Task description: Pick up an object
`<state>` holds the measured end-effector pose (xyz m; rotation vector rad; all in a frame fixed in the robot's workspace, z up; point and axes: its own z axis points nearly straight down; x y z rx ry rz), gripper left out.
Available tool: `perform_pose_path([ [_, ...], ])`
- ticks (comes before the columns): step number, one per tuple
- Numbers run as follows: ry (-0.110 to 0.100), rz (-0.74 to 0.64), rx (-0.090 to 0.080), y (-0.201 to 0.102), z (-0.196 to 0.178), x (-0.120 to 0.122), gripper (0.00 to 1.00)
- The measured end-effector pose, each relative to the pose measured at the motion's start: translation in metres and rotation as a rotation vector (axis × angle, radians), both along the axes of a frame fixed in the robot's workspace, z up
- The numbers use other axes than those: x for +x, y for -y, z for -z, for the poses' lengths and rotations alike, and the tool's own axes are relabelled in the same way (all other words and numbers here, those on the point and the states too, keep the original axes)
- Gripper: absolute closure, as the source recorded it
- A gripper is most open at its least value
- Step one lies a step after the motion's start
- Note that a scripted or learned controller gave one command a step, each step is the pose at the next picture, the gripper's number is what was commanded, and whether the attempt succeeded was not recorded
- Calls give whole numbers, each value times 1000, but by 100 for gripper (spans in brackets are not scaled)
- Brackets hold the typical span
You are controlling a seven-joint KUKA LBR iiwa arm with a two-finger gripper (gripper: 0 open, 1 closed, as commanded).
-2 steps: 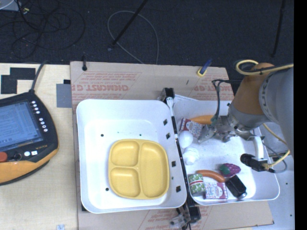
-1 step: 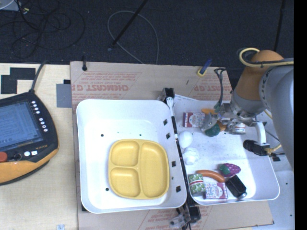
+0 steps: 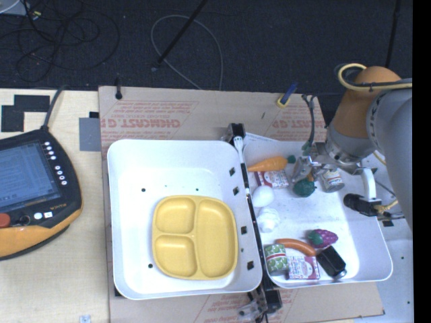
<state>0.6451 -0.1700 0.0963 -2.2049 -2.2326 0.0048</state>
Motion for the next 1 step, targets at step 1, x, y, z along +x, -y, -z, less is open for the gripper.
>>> perform_pose_path([
  [1, 0, 10, 1, -46, -96, -54, 100],
])
